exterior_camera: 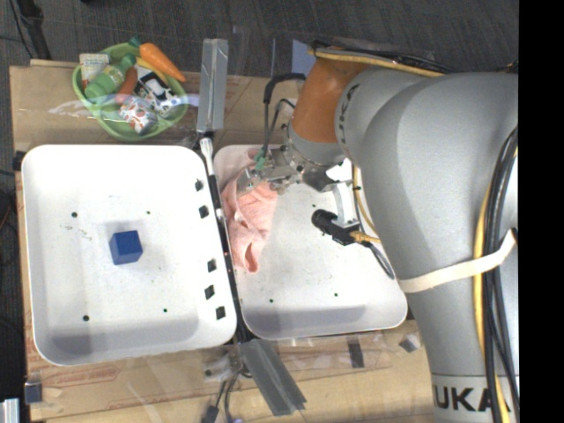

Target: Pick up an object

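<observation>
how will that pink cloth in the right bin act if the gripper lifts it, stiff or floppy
Probably floppy: the pink cloth lies crumpled in folds against the right bin's left wall, so it would likely droop and trail from one pinch point. It looks thin, so probably light. The gripper sits at its upper end; a pinched fold might slip free.
</observation>
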### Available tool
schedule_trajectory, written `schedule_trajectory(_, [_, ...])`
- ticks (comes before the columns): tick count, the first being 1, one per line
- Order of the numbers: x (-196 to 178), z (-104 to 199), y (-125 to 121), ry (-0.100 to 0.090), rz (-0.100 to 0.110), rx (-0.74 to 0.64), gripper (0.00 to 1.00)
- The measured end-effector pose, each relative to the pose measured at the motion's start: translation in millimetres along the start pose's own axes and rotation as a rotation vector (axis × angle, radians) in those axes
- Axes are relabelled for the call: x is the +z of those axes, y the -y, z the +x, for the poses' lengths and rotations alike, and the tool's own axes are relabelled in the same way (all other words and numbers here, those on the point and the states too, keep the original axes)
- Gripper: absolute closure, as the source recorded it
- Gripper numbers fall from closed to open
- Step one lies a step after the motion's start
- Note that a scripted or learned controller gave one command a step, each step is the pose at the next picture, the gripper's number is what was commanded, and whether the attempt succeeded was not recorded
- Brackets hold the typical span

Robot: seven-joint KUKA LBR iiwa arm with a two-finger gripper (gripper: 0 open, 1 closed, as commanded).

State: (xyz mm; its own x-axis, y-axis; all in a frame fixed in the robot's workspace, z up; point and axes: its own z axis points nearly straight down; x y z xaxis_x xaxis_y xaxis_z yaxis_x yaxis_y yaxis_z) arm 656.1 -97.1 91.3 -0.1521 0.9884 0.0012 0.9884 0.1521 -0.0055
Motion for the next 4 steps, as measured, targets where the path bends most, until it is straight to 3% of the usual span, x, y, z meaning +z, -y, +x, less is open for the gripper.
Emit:
schedule_trajectory(1, [-1.3, -23.7, 2.7, 0.001, -0.005, -0.047, 0.0])
schedule_trajectory(2, [-0.6, 0.4, -0.4, 0.001, -0.002, -0.328, 0.0])
schedule_trajectory(3, [-0.8, -3.2, 0.1, 0.002, -0.004, -0.232, 0.0])
schedule_trajectory(4, [-1.1, -6.1, 0.0, 0.002, -0.005, -0.25, 0.0])
